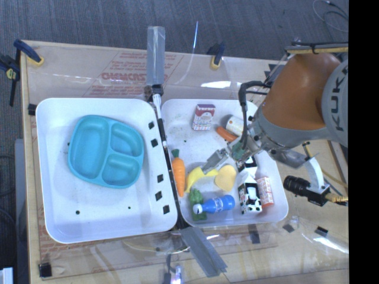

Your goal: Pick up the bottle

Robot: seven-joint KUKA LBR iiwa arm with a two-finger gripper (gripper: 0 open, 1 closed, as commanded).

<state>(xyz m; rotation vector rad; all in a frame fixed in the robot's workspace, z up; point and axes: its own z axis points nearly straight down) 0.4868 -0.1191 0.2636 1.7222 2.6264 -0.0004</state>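
Note:
A blue bottle [217, 205] with a white cap lies on its side near the front wall of the right bin [183, 114]. My gripper [212, 163] hangs over the middle of that bin, above a yellow banana [194, 178] and a pale yellow toy [225, 177]. It is roughly 70 pixels up-view of the bottle and apart from it. Nothing shows in its grasp. The orange-banded arm [299, 96] reaches in from the right and hides part of the bin's right side.
The right bin also holds a carrot [179, 173], a red-and-white box [203, 116], a cow-patterned carton [250, 196], a red-labelled white tube [265, 192] and a green piece [197, 213] beside the bottle cap. The left bin [53, 206] holds a blue divided plate [106, 151].

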